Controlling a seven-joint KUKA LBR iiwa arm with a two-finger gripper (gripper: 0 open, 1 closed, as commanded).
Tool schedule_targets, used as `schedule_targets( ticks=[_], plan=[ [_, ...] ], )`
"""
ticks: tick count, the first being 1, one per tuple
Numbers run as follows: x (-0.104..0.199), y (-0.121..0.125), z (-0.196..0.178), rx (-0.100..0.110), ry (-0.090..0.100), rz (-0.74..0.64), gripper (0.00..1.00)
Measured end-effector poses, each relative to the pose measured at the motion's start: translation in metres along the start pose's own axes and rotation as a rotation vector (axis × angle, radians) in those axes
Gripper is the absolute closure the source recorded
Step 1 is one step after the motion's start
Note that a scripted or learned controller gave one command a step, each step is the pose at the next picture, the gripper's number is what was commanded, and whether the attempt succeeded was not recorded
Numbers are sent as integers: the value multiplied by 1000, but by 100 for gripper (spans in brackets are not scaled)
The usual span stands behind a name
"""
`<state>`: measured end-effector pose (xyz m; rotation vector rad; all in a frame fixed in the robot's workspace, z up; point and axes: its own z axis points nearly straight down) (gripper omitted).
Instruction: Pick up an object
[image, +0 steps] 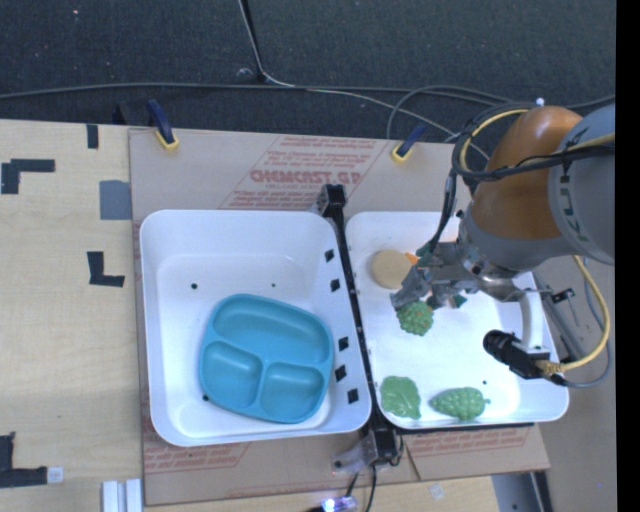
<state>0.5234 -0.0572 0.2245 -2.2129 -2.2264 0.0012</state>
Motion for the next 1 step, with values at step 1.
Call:
schedule_targets(
  ticks=[1],
  plan=[
    [52, 9, -7, -1, 0, -1, 100]
  ],
)
